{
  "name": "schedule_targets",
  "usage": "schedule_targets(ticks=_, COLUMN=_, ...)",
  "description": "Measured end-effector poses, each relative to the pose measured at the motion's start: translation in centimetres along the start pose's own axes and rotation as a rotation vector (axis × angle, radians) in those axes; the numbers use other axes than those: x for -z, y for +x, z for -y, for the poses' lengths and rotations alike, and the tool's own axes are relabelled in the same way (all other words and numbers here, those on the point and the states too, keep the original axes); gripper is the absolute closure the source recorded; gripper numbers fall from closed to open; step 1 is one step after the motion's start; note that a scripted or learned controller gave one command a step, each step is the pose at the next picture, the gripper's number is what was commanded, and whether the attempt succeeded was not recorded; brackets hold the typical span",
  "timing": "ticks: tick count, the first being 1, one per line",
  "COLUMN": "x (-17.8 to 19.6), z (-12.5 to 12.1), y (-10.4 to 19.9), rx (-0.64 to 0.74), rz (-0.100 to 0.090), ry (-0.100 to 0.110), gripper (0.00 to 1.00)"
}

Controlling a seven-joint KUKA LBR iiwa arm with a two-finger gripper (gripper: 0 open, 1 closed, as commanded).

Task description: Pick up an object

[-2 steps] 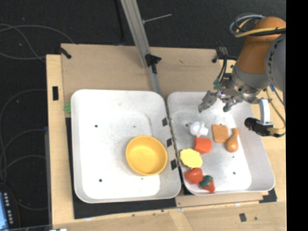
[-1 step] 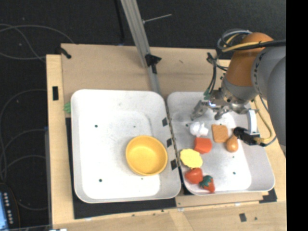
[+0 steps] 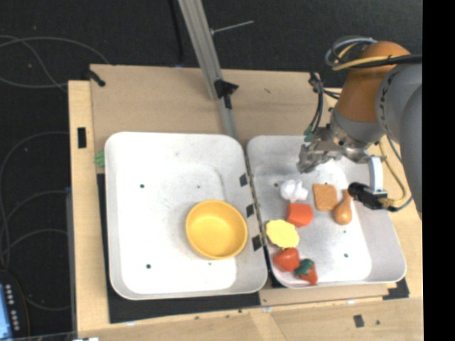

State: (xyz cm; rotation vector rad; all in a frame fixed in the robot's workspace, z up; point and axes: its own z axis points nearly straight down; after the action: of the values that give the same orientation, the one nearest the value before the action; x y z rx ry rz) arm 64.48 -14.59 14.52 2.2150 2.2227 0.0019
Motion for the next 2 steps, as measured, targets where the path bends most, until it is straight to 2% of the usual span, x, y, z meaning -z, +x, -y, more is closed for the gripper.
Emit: schedule_targets(ticks=2, x=10.4, z=-0.4, y=0.9, rx=0.002, rz=-0.001, ry=-0.003, gripper=1.0)
